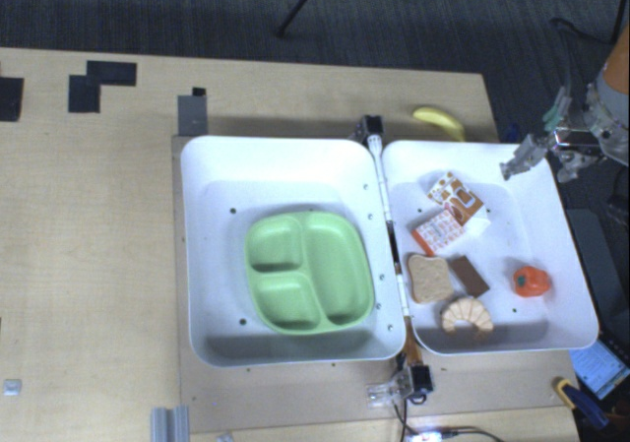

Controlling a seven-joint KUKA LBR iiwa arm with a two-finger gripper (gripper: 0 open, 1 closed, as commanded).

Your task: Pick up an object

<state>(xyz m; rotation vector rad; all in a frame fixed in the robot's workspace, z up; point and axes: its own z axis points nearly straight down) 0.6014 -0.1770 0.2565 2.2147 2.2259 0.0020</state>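
The right bin point(561, 233) holds several small items. These are a patterned snack packet point(455, 196), a red-and-white packet point(440, 230), a slice of bread point(429, 279), a brown bar point(470, 275), a croissant point(469, 314) and an orange tomato-like toy point(532, 281). My gripper point(543, 160) hangs over the bin's upper right corner, well above the items. It is open with nothing between its fingers. The snack packet lies to its lower left.
The left bin point(212, 233) contains a green divided plate point(308, 271). A yellow banana point(438, 120) lies on the bench just behind the right bin. Black markers sit on the bench at the far left. Cables and a blue object lie at the lower right.
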